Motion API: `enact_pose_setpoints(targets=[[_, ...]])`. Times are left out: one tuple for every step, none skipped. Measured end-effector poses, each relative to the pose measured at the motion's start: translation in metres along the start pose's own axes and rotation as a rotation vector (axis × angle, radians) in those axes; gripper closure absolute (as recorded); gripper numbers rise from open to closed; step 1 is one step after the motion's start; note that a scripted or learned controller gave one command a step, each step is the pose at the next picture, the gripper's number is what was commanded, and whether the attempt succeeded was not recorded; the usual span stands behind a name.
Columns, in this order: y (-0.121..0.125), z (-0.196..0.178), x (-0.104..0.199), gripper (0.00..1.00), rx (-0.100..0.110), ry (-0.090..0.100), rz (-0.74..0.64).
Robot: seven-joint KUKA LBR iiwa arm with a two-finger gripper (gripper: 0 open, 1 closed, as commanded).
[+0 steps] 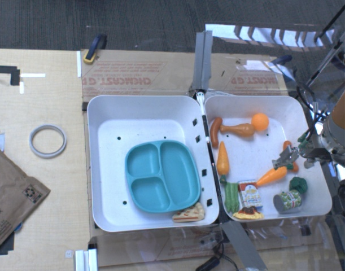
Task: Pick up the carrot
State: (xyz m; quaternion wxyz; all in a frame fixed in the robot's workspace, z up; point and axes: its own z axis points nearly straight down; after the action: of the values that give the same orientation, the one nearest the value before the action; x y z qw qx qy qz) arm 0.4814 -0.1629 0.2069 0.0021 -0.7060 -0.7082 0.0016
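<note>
Dark carpeted floor beyond a pale wooden worktop [36,95], cardboard sheet along its far edge. Two white bins side by side near the front edge: left bin [104,117] carrying a teal divided plate [162,175], with a pizza slice [189,213] at its front wall. Right bin [245,103] crowded with toy food.

Near that bin's right wall: carrot [272,176], long axis slanting from the front-left up toward the far-right corner. End effector [285,158] hovering just above the carrot's upper end, touching or nearly so; open or closed, impossible to tell. A second carrot-like piece [223,159] upright by the left wall, well apart.
</note>
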Motion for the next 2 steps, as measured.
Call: enact_pose_setpoints(targets=[[-0.0034, 0.1139, -0.0077, 0.0, 0.0, 0.002, 0.237], [-0.0032, 0.1079, -0.0077, 1.0, 0.004, 0.003, 0.24]])
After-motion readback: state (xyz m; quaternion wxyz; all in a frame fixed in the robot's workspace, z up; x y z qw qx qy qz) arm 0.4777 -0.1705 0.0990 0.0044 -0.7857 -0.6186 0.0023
